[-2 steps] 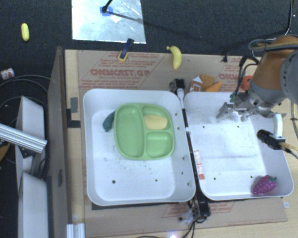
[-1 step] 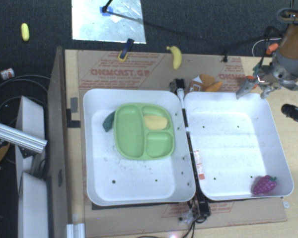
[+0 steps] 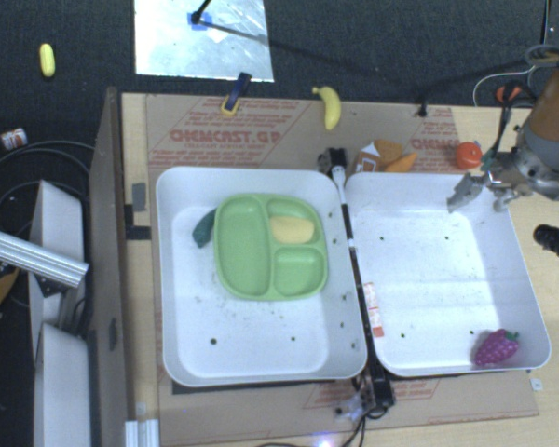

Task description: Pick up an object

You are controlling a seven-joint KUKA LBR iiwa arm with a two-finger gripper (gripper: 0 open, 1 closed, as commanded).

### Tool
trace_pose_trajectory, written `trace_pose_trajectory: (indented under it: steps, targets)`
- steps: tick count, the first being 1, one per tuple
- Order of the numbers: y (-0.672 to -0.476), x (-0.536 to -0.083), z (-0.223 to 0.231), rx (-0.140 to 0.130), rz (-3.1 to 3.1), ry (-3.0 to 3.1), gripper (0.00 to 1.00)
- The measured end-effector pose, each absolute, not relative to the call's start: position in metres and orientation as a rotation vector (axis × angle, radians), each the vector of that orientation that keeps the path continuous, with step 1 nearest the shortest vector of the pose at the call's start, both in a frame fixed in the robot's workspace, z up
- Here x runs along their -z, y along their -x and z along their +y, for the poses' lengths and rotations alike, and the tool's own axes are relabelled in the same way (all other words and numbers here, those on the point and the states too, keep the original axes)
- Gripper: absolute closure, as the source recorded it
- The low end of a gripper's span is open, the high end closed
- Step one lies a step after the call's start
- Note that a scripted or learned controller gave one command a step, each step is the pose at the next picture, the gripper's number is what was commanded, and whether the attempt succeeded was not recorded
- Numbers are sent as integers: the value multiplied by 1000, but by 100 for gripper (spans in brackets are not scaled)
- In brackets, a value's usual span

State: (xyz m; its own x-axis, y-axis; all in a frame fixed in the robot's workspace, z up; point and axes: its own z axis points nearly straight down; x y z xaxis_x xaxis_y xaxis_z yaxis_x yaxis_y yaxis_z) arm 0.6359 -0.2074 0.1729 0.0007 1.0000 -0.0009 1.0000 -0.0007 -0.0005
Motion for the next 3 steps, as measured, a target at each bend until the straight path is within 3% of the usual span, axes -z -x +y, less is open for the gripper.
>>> trace_pose_trajectory:
  steps: [1, 2, 3]
  targets:
    - [-670, -214, -188, -8, 2224, -2209, 0]
    - [-635, -114, -181, 4, 2227, -2224, 0]
    - [-564, -82, -196, 5, 2222, -2228, 0]
